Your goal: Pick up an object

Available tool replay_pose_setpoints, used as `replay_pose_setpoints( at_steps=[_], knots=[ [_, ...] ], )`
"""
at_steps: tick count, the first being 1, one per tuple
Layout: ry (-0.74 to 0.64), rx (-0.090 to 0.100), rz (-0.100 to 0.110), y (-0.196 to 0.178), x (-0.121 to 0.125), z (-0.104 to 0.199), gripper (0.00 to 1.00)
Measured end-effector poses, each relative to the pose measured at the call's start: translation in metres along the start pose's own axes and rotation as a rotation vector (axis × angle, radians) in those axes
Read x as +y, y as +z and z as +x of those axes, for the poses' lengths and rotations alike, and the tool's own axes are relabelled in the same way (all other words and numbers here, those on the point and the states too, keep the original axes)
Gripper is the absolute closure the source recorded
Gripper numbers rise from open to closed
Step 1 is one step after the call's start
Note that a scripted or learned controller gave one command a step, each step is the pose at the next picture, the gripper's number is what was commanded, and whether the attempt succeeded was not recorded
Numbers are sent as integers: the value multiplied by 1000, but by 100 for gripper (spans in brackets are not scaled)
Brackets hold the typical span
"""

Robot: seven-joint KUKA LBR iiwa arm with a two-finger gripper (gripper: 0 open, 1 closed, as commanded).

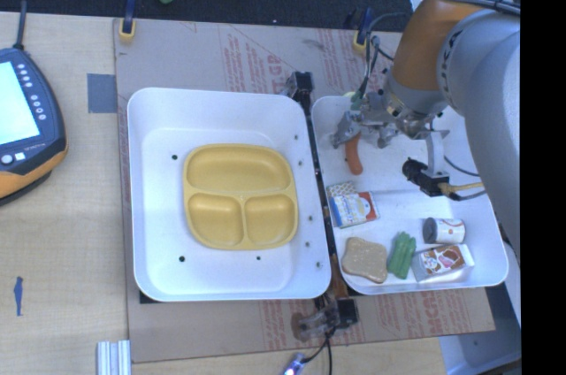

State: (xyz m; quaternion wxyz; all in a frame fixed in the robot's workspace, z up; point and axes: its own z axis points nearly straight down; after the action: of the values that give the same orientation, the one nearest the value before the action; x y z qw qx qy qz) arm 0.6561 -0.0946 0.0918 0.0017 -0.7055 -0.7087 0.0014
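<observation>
A teach pendant [22, 121] lies far left on the wooden bench [71, 258]; a yellow divided tray [239, 194] sits in the left bin [141, 187]. In the right bin [495, 263], the gripper [363, 127] hangs over an orange carrot-like piece [354, 157]; whether its fingers grip it cannot be told. The slim piece could roll aside. Toy bread [364, 259], a green item [402, 255] and cartons crowd nearer.

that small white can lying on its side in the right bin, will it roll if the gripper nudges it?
Likely yes. The white can lies on its side on the bin's flat floor, so a sideways push would probably roll it. It looks small and probably light. The carton just in front might stop it.
</observation>
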Motion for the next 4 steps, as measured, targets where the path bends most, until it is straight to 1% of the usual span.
replay_pose_setpoints(
  at_steps=[1, 2, 3, 4],
  knots=[
    [1, 0, 0, 0, 0, 2, 0],
    [2, 1, 1, 0, -2, -5, 0],
    [2, 0, -1, 0, 0, -1, 0],
    [2, 0, 2, 0, -11, 1, 0]
  ],
)
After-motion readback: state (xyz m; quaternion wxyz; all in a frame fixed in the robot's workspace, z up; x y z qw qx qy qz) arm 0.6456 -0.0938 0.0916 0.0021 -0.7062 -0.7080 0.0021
